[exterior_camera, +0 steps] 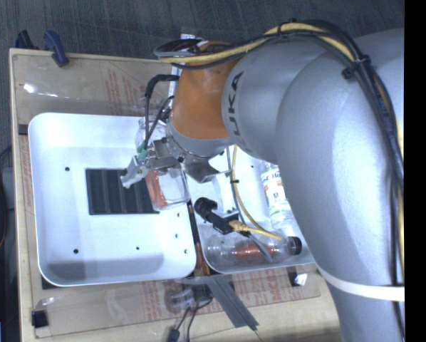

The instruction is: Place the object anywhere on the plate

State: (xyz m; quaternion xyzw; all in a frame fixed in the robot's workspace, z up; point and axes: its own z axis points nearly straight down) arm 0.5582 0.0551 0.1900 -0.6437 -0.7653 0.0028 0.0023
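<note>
Arm was in over the seam btw the two bins, gripper [150,168] low at the left bin's [49,141] right side, just beside the dark plate [110,191]. A clear, reddish-tinted object [163,187] sat right under the wrist at the plate's right edge. Held or just lying there? Couldn't tell, and couldn't tell if the pincer was apart or together. Looked like thin clear plastic: light, slick, prob. crushable. Best grip, I'd say, across its narrow sides w/ gentle squeeze. A clear bottle [273,191] lay in the right bin.
</note>
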